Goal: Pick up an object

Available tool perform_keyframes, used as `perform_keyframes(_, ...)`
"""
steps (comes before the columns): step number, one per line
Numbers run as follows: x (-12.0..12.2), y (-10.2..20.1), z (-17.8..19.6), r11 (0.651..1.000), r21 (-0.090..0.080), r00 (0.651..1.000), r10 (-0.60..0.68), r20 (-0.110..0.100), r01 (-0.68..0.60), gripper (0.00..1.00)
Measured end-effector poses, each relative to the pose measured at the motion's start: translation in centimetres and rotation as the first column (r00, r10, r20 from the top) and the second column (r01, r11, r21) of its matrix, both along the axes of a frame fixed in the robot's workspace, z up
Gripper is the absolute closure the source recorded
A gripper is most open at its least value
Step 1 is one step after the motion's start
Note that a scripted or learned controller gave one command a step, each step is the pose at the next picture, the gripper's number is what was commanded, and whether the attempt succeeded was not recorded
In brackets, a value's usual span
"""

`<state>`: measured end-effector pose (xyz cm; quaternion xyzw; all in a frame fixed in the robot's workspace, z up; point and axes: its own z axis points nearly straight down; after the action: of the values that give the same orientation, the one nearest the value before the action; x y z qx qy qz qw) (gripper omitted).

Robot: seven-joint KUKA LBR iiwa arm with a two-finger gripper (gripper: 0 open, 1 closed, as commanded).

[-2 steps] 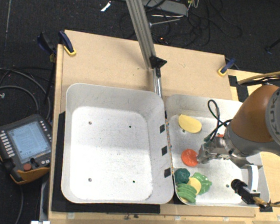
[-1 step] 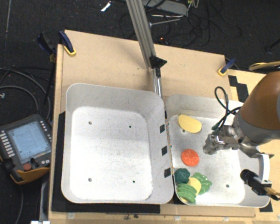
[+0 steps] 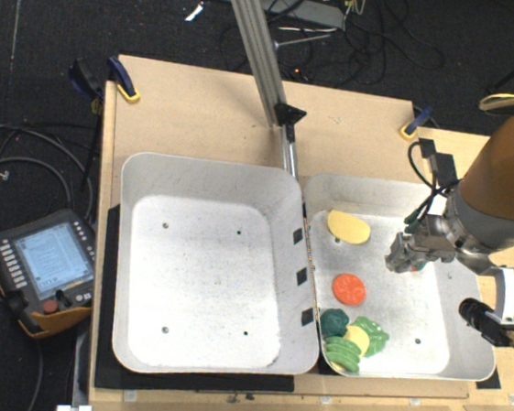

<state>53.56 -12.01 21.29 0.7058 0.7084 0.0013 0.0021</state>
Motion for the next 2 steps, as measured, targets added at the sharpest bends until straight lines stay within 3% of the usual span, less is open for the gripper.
perform_keyframes(1,0.0,0.0,-0.5,1.000,0.000,1.000,0.000,-0.005,0.000,1.00)
perform_keyframes(2,0.1,5.0,-1.0,1.000,0.003,1.000,0.004,-0.006,-0.004,1.00)
